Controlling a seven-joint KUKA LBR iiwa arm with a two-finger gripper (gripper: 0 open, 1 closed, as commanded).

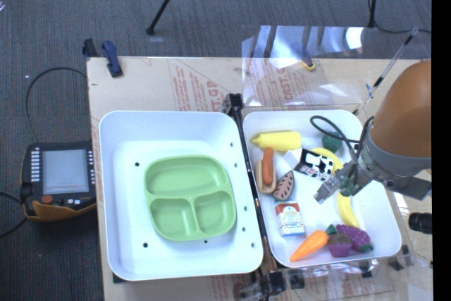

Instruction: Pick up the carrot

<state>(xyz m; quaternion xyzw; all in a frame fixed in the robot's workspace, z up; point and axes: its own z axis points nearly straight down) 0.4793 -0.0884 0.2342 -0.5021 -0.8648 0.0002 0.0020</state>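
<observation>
Carrot (310, 246) is the thing to find, so let us use it as the marker. It is a smooth orange cone with a pointy tip, and it lies flat near the front edge of the right white bin (392, 222). Just beside its fat end sits a bumpy purple bunch of grapes (350, 238). A little behind the carrot lies a small flat box (289, 218) with red on it. Further back from the carrot are a wedge of watermelon (285, 186), a hot dog in a bun (267, 169) and a long yellow bottle shape (278, 141). A curved yellow banana (345, 209) lies behind the grapes.

The gripper (331, 188) hangs well behind the carrot and apart from it, just above the banana's top end. It is grey and shiny, on a round orange and grey arm (402, 130). It is too small and blurry to tell how wide it is spread, and nothing can be seen in its grip.

Far to the left of the carrot, the left white bin (127, 144) has a smooth green tray (189, 196) with three hollow parts.
</observation>
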